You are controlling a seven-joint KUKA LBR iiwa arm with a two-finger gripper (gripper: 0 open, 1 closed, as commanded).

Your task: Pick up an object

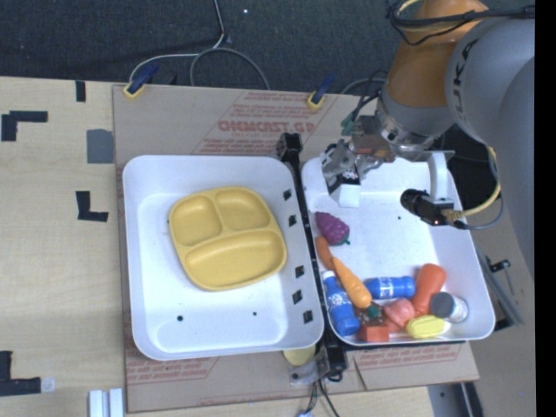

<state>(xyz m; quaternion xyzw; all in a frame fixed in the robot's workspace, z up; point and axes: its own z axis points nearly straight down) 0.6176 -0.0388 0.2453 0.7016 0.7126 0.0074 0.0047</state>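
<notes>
The arm (486, 68) comes in from the right of the scene, its thick grey body filling the upper right corner. An orange band (430, 37) wraps it above the wrist, and below the band a grey wrist section (415, 120) slants down and to the left. At its end sits the gripper (347, 176), a cluster of dark and metal parts with a pale tip at its lowest point. It points down and left, toward the far left part of the right-hand side. Cables (417, 11) loop around the orange band.
</notes>
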